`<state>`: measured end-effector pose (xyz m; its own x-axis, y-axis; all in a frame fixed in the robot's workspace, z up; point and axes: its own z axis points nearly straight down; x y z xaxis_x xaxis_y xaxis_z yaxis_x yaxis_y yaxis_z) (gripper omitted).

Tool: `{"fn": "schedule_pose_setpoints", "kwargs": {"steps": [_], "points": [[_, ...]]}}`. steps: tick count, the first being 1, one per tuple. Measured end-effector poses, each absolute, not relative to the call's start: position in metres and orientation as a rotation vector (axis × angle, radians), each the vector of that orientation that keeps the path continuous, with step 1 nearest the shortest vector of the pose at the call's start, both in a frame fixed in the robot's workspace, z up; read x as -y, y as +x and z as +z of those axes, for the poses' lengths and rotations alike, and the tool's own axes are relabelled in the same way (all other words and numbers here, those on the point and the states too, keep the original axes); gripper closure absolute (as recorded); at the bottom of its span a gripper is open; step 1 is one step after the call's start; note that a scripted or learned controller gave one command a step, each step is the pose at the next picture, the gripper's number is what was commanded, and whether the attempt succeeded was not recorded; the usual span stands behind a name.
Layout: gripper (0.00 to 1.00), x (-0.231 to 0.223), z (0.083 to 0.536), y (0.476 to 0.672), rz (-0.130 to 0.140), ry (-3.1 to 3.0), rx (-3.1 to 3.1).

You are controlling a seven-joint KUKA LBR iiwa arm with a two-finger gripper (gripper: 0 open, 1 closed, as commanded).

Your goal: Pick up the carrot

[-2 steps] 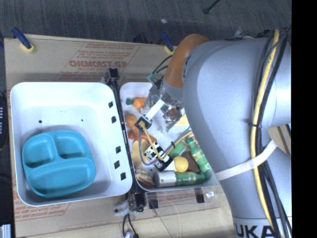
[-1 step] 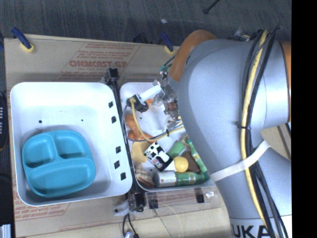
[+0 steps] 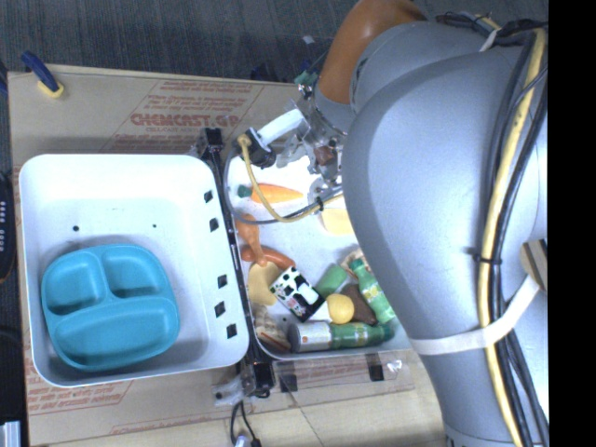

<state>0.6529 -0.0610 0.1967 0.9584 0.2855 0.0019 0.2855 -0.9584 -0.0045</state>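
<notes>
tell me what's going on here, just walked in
A grey KUKA arm is reaching from the right into the right bin, its gripper low beside the carrot near the bin's far end. Other toys are piled at that bin's near end. The left bin holds a blue divided tray.

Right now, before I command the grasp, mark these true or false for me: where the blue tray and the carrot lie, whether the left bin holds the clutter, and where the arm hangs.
1. The blue tray lies in the left bin. True.
2. The carrot lies on the blue tray. False: it lies in the right bin, near its far end.
3. The green bottle lies in the left bin. False: it lies at the right bin's near end.
4. The arm hangs over the right bin. True.
5. A black-and-white toy lies in the right bin. True.
</notes>
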Motion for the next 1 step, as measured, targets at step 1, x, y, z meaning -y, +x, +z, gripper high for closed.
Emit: {"fn": "schedule_pose_setpoints", "kwargs": {"steps": [1], "points": [[0.0, 0.0936, 0.1019, 0.635, 0.023, -3.038, 0.763]]}}
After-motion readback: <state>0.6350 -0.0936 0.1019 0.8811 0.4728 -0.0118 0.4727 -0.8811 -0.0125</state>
